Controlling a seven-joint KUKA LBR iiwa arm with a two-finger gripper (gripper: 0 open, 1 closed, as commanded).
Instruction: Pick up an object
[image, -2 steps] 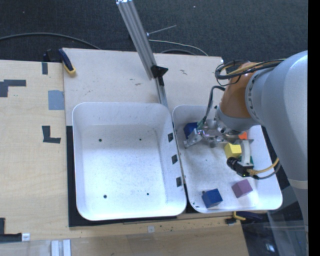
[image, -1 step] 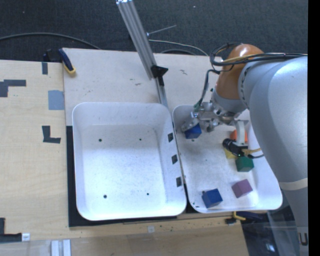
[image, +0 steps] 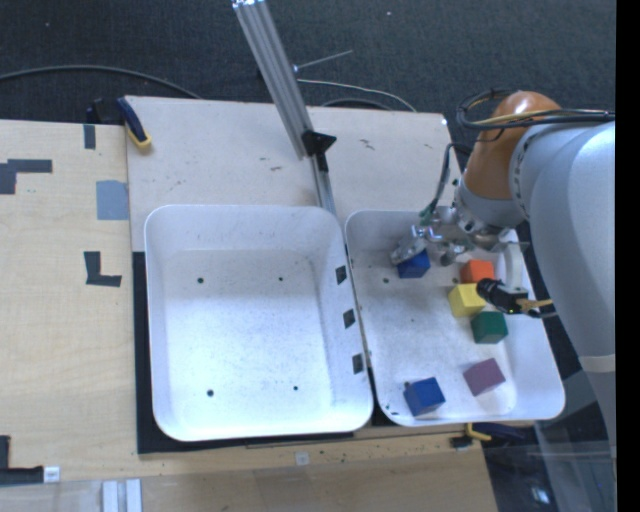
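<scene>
Gripper over blue block in right bin

Blue block sits in the far part of the right bin, directly under and touching the gripper. Gripper's metal fingers come down around the block's top; cannot tell how far apart they are or whether they actually clamp it.

Just right of the gripper, toward the arm: orange block, then yellow block below it, green block beside the yellow one. Further toward the camera from the gripper: purple block and a second blue cube near the bin's near rim.

Left bin lies left of the gripper, bins side by side on the table. Grey arm with orange band comes in from the right, above the gripper.
</scene>
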